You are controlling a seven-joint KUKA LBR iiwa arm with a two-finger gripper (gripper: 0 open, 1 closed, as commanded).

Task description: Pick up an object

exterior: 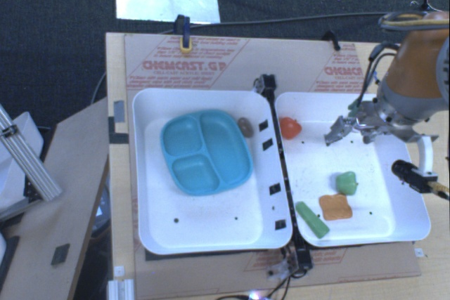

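Note:
My gripper (350, 135) hangs over the upper middle of the right bin (415, 221), open, with nothing between its fingers. A red object (290, 127) lies to its left by the bin's upper left corner. Below the gripper sit a green pepper-like piece (346, 183), a flat orange piece (335, 206) and a long green piece (311, 219) near the bin's front. The grey arm with its orange band (418, 60) comes in from the right.
The left bin (151, 221) holds a blue divided plate (206, 151) and a small brown object (245, 126) by its right wall. A black divider with clips (275, 151) runs between the bins. A black attachment (413, 175) sticks out near the right bin's right wall.

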